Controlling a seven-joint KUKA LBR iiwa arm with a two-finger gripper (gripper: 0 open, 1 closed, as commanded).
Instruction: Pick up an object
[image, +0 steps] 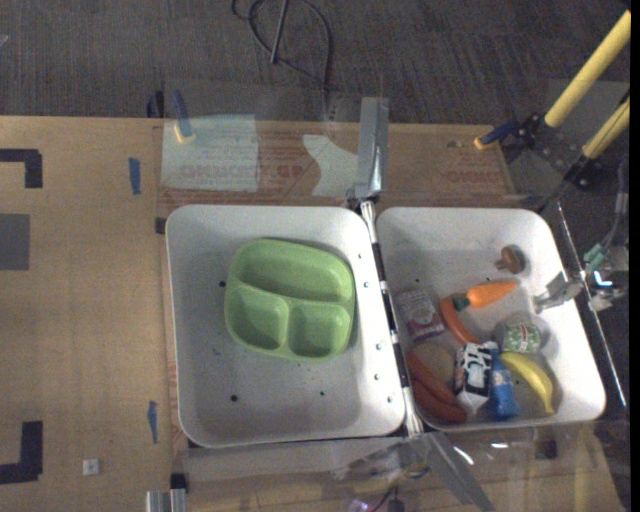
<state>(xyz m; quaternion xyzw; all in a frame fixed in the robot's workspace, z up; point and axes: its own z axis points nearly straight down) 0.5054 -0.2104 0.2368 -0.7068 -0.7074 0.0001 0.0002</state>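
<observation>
In the camera view, the end effector (556, 293) hovers at the right bin's (440, 232) right rim, whether open or closed I cannot tell, and the carrot (490, 294) lies just to its left, long axis pointing roughly toward it, amid the pile near the banana (531, 378).

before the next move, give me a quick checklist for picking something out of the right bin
1. Objects present in right bin: ok, carrot, banana and others.
2. Carrot free on top: ok, nothing lies over it.
3. Banana reachable: ok, lies near the bin's right wall.
4. Pincer position: ok, at the bin's right edge.
5. Pincer open: cannot tell.
6. Green divided plate out of the way: ok, in the left bin.
</observation>
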